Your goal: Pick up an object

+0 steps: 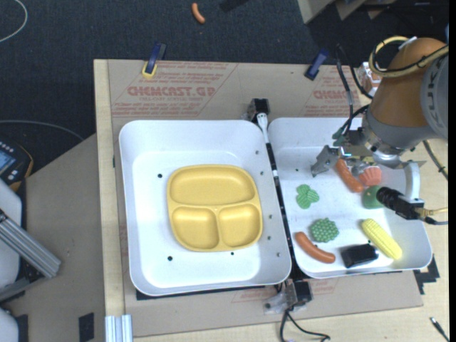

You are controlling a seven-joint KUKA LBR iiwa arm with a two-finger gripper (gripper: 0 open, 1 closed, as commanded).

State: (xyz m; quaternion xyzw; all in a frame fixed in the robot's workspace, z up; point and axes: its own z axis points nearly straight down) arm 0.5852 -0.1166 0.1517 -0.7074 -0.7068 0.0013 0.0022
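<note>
My gripper [333,162] hangs low over the back of the right bin [299,137], under the orange-banded wrist. An orange carrot-like piece [350,178] lies right beside and just below it, with a second orange piece [371,175] touching on the right. The wrist hides whether either piece is held. Nearer the front lie a flat green leafy piece [308,197], a round green dotted piece [324,229], a red sausage [314,247], a yellow corn cob [381,238] and a black block [358,255]. A green piece [370,199] sits partly behind a black part of the arm.
The left bin [142,162] holds a yellow divided plate [214,206]. A black divider strip [272,169] runs between the bins. Clamps [152,60] hold the cardboard at the back. A small orange item [198,13] lies on the dark floor beyond the bench.
</note>
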